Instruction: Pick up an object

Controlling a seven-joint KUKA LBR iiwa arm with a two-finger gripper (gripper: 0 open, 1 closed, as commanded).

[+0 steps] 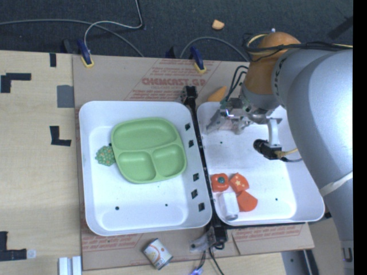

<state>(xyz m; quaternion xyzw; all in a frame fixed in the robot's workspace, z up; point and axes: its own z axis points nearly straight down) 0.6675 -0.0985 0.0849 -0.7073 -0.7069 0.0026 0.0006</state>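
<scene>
From the camera view above the bench point(34, 153) you see the arm point(321, 113) reaching in from the right, its hand point(229, 119) low over the far left corner of the right bin point(287, 211). You cannot tell whether the hand is open or closed, since the wrist and cabling cover it, and nothing shows between its tips. The likely things to pick lie well apart from it, at the near left of that bin: a cluster of orange-red pieces point(234, 187) with a pale, clear item point(227, 206) touching their near side. The left bin point(94, 211) bears a green divided plate point(149, 149), and a small green knobbly object point(105, 155) sits just beside the plate's left edge. A small can point(157, 253) lies on the bench in front of the bins. By your reading the task stands at the approach step, with no grasp made. The next move calls for bringing the hand toward you along the bin's left wall, centring it over one orange-red piece, then descending with care for the divider close by.
</scene>
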